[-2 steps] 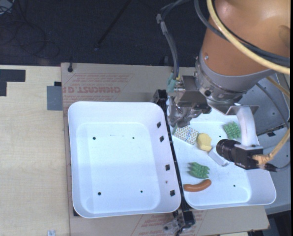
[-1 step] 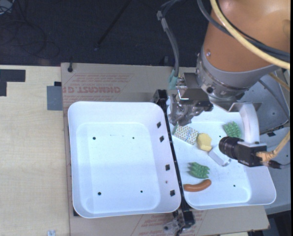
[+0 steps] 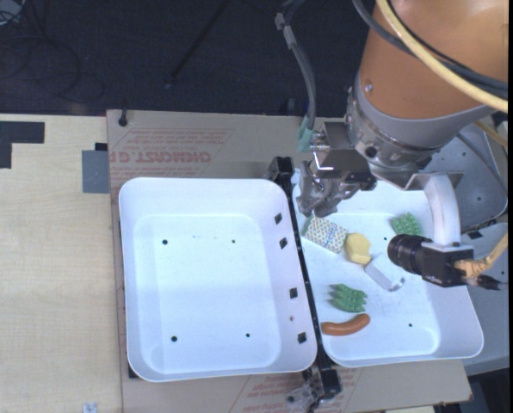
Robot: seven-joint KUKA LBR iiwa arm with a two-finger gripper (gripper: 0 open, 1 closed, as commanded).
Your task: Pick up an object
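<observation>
The right bin (image 3: 446,338) holds several small objects. A checkered white packet (image 3: 326,233) lies near its left wall, with a yellow lump (image 3: 357,248) and a small white block (image 3: 380,275) beside it. A green leafy piece (image 3: 348,297) and an orange sausage (image 3: 345,324) lie toward the front. Another green piece (image 3: 406,224) sits at the back right. My gripper (image 3: 318,198) hangs at the bin's back left corner, just above the checkered packet. The view does not show how its fingers stand, and I see nothing held.
The left bin (image 3: 145,317) sits beside the right one, with a black divider strip (image 3: 293,269) between them. The big orange and grey arm (image 3: 429,67) looms over the right bin's back. A black cylinder (image 3: 420,257) juts in at the right.
</observation>
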